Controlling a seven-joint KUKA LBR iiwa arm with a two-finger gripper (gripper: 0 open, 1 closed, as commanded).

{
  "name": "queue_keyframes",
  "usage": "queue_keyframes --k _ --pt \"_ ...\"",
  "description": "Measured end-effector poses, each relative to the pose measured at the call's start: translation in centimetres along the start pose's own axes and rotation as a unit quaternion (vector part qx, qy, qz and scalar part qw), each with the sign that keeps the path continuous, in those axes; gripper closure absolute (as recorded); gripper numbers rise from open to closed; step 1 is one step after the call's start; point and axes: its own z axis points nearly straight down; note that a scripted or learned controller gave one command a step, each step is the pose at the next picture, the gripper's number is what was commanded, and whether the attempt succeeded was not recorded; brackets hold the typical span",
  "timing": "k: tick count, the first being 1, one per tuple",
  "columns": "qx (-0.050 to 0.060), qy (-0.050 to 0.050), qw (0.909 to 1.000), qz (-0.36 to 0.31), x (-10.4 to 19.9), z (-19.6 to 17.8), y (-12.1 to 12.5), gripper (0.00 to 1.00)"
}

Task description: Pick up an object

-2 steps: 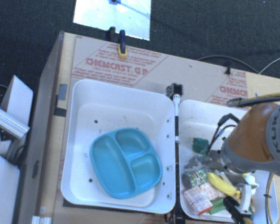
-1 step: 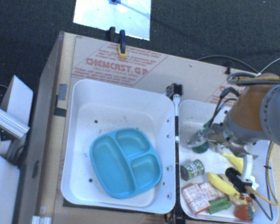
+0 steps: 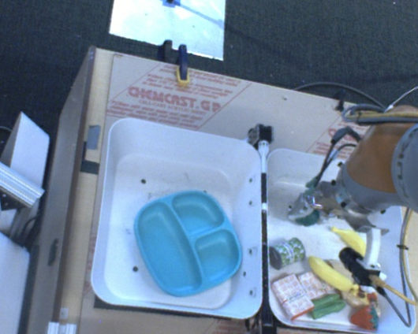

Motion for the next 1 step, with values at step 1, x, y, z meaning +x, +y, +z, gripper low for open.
queue_keyframes --k 1 --pt "-0.001 0.0 1.0 0.0 4.87 -11.9 0.13 1.0"
